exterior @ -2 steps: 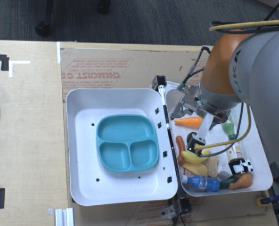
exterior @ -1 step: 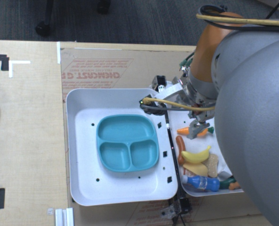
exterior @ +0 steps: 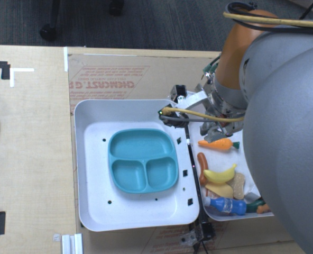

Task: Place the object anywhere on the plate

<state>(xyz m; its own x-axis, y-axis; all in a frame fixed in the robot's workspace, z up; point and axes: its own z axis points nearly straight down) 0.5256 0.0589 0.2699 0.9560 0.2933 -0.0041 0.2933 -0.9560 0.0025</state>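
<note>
A teal plate (exterior: 143,160) with three compartments lies in the left white bin (exterior: 93,205), and nothing rests on it. My gripper (exterior: 217,131) hangs over the far part of the right bin (exterior: 220,214), just beyond an orange toy carrot (exterior: 217,144) with a green tip. The carrot lies flat on the bin floor, very close to the gripper. The grey arm and its orange band (exterior: 241,41) hide most of the right bin.
In the right bin, nearer the camera than the carrot, lie a red sausage (exterior: 202,163), a yellow banana (exterior: 220,174), a tan bread piece (exterior: 238,185) and a blue bottle (exterior: 226,206). A ridge separates the two bins. Brown cardboard (exterior: 119,78) lies behind them.
</note>
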